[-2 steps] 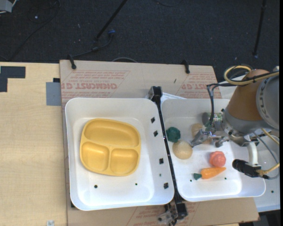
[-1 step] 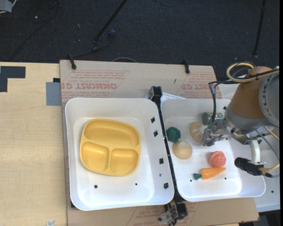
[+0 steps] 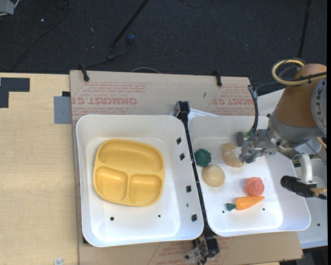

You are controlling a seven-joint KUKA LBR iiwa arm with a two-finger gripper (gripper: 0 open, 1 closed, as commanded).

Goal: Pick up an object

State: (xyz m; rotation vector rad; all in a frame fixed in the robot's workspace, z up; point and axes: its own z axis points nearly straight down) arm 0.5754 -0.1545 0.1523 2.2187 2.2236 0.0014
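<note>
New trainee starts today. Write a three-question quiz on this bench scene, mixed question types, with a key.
1. True or false: the yellow tray lies in the right bin.
2. Which item lies nearest the carrot? A) green ball B) red ball C) yellow tray
3. Fill in: the gripper is right beside the beige lump in the ____ bin.

Key: 1 false, it lies in the left bin; 2 B; 3 right.

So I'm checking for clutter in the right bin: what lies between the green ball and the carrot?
In the camera view, a pale round ball lies between the green ball and the carrot, close below the green one.
</note>
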